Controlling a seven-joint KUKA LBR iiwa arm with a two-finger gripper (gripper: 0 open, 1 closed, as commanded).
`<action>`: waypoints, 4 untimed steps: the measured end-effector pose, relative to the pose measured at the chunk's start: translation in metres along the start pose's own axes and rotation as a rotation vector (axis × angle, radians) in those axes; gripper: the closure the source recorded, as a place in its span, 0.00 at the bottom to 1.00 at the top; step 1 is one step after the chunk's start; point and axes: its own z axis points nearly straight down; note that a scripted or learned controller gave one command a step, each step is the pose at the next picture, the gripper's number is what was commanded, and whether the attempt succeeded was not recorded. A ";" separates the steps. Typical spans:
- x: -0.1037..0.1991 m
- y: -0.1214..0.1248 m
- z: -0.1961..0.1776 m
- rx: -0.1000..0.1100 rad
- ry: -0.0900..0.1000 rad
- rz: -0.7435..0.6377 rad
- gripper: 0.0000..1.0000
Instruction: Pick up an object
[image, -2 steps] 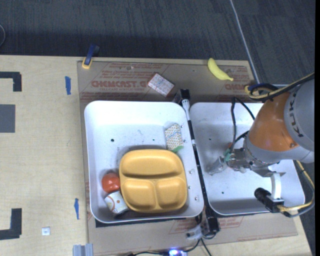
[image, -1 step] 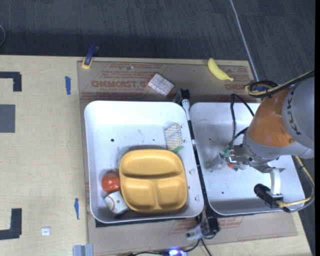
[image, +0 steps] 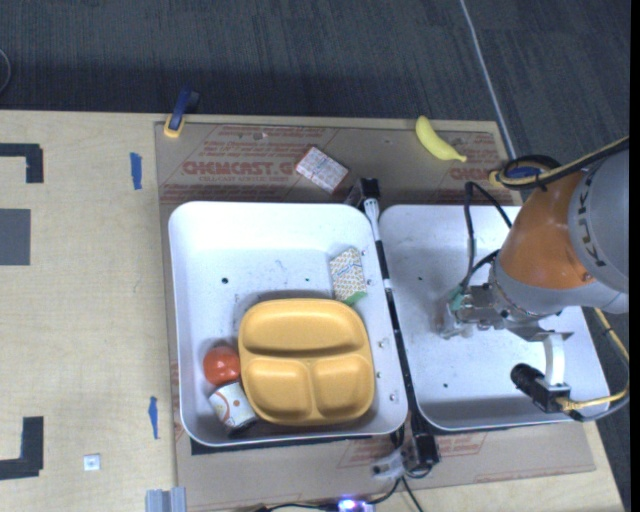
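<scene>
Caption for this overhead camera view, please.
Gripper low over the right bin; yellow tray, orange ball and small packet lie in the left bin.

Bench (image: 80, 330) is light wood w/ black tape marks at left edge & blue tape bits. Brown cardboard sheet (image: 250, 165) lies on it, under 2 white bins: left bin (image: 190, 300), right bin (image: 420, 250), side by side. On cardboard behind bins: yellow banana (image: 438, 139), small patterned packet (image: 321, 168).
</scene>
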 end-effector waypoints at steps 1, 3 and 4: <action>-0.010 0.033 0.009 0.002 -0.001 -0.002 1.00; 0.002 -0.009 0.010 0.003 0.001 -0.002 0.00; 0.002 -0.008 0.000 0.000 0.001 -0.001 1.00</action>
